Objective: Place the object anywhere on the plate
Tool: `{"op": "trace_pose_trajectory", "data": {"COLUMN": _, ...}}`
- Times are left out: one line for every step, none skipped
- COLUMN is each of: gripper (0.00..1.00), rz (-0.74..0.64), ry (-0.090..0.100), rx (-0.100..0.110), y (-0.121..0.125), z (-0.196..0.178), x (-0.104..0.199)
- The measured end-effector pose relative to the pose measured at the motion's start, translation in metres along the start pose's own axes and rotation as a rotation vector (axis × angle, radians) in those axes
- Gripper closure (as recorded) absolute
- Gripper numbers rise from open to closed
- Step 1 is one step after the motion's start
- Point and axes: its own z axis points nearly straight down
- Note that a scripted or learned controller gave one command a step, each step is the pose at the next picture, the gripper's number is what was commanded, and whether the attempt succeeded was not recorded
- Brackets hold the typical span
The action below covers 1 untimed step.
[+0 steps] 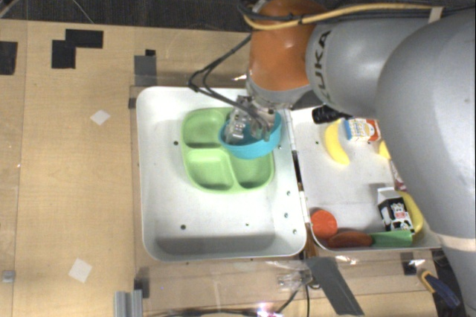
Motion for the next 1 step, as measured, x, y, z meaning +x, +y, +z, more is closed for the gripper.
{"op": "trace_pose_trajectory", "data": {"gripper": 0.00, "rz": 0.009, "ry": -0.003, "rx": 0.005, "y": -0.0070, "z": -0.0004, "x": -0.0030}}
